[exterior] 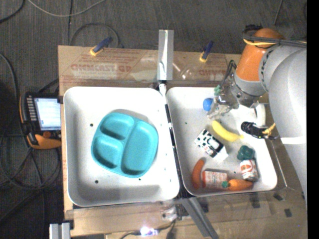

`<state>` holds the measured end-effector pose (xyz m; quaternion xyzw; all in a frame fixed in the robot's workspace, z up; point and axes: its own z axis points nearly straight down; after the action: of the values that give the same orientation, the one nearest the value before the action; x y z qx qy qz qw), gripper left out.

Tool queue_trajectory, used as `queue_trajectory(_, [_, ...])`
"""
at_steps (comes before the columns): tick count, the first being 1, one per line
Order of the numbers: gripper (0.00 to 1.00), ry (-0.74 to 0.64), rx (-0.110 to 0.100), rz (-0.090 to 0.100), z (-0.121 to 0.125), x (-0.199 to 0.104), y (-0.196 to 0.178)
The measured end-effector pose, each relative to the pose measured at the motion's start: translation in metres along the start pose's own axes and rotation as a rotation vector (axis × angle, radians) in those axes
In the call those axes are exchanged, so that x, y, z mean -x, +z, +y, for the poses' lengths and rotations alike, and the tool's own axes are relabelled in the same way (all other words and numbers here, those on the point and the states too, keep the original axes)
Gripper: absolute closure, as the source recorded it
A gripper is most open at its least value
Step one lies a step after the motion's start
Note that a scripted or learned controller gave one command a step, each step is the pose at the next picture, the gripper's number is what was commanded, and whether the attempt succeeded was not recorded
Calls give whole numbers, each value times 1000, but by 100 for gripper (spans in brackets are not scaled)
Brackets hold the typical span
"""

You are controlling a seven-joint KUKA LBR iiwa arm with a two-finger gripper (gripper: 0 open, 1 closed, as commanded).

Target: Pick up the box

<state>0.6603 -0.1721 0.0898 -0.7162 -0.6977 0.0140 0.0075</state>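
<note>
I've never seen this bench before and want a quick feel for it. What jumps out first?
The big turquoise divided tray in the left bin dominates. The right bin holds a clutter: a black-and-white patterned box, a banana, a blue ball and a carrot. The grey arm's orange band stands out at upper right.

We're looking down from 1 fixed camera above the bench, tilted at a slant, far enough back to take in both white bins whole: the left bin [75, 148] and the right bin [184, 108] sit side by side mid-frame. The far edge of the bench [124, 66] runs across the upper part, dark floor with cables beyond it, and the arm [286, 93] comes in from the right side.
</note>
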Motion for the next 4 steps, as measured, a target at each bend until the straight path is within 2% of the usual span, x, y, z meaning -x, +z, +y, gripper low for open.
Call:
queue_trajectory(1, [0, -1, 1, 0, 0, 0, 0])
queue_trajectory(2, [0, 118, 26, 10, 5, -57, -44])
queue_trajectory(3, [0, 159, 34, 9, 9, -45, 0])
queue_trajectory(4, [100, 159, 34, 6, 9, -45, -10])
